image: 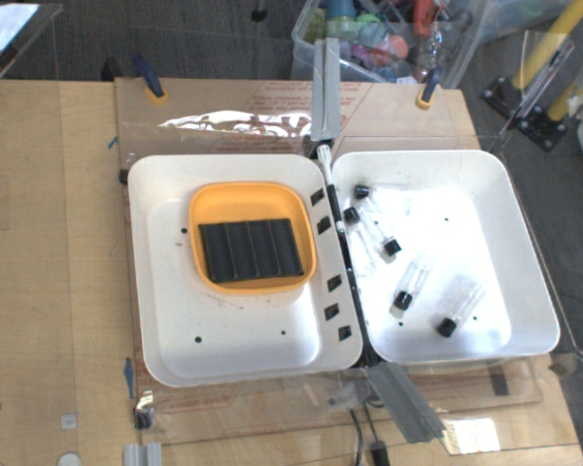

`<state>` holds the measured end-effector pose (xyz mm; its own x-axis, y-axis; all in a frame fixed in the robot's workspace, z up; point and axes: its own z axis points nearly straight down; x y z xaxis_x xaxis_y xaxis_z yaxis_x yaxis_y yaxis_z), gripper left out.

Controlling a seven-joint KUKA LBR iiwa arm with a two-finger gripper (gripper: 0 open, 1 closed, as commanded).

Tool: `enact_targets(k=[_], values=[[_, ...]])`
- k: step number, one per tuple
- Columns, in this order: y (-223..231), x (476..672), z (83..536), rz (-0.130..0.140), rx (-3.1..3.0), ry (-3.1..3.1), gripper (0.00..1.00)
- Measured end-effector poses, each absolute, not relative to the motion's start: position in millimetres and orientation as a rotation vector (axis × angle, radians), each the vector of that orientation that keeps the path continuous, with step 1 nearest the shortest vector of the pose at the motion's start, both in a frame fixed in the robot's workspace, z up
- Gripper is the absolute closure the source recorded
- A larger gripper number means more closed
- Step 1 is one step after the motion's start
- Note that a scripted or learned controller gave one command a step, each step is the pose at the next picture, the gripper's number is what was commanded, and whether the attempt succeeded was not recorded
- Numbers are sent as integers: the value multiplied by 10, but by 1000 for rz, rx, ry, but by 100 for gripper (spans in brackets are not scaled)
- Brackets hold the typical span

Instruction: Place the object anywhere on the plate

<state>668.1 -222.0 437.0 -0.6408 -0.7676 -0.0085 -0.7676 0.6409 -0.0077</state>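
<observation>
An orange plate [206,208] with rounded corners sits in the left white bin [165,338]. A black ribbed rectangular object [251,250] lies flat on the plate, covering its middle. In the right white bin [515,260] lie several clear vials with black caps, among them one near the front [459,311], one at the middle [408,289] and one toward the back left [377,233].
A metal divider strip [336,260] with black clips runs between the two bins. A clear tub of colourful items [398,17] stands beyond the bench at the back. Bare wooden bench top [49,260] extends to the left.
</observation>
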Motion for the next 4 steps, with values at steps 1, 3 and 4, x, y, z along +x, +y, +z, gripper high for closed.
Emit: enact_targets(k=[1,3,4], values=[[-2219,6680,4365,-6,-1794,2567,100],[-2211,6678,4357,-4,-2547,1827,100],[-2122,6678,4353,-2,-2776,1458,100]])
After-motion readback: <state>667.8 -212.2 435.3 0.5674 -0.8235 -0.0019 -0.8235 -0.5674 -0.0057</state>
